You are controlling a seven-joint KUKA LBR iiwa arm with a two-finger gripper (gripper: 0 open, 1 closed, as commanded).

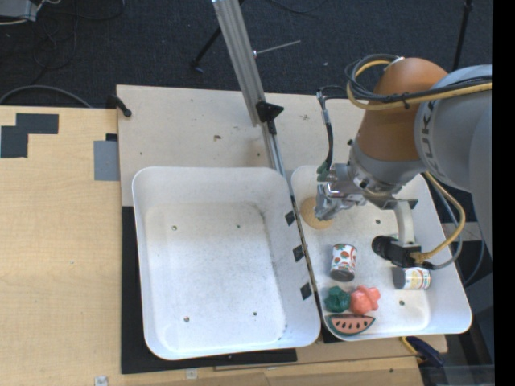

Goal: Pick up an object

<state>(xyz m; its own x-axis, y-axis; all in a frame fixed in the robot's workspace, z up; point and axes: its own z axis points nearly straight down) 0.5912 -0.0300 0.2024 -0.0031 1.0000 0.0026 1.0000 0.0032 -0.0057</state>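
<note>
My gripper point(324, 209) hangs over the far left part of the right bin point(451, 312), its fingertips down at a flat tan disc point(312, 215) that lies by the bin's left wall. The arm's body hides how the fingers stand. Nearer the front of that bin lie a small can with red spots point(343, 261), a green toy point(336, 300), an orange-red toy point(364, 298) and a watermelon slice point(352, 325). A small yellow-labelled jar point(414, 279) lies on its side at the right, beside a black part of the arm.
The left bin point(161, 215) sits next to the right one, a black-clipped divider edge point(296, 240) between them. A slanted aluminium rail point(245, 63) rises behind the bins. The wooden bench extends to the left.
</note>
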